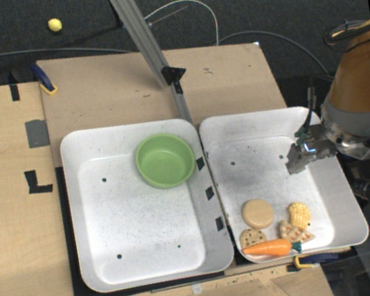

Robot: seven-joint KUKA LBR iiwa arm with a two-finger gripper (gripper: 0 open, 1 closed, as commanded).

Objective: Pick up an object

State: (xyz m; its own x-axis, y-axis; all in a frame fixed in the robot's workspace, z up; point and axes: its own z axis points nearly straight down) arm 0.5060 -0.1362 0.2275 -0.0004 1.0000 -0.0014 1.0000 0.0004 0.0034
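Observation:
My gripper [298, 158] hangs over the right part of the right bin [252, 129], with nothing seen between its fingers. Toy foods lie grouped at that bin's near edge: a round tan biscuit [258, 213], a yellow corn piece [298, 215], an orange carrot [271, 249], a small round cracker [250, 237] and a waffle-like piece [296, 231]. They sit well below and left of the gripper in the camera view. A green bowl [165, 160] rests in the left bin [98, 214] at its upper right.
A grey metal post [145, 38] slants down to the divide between the bins. A small yellow ball [55, 24] lies on the dark floor at the far top left. Cables run across the top.

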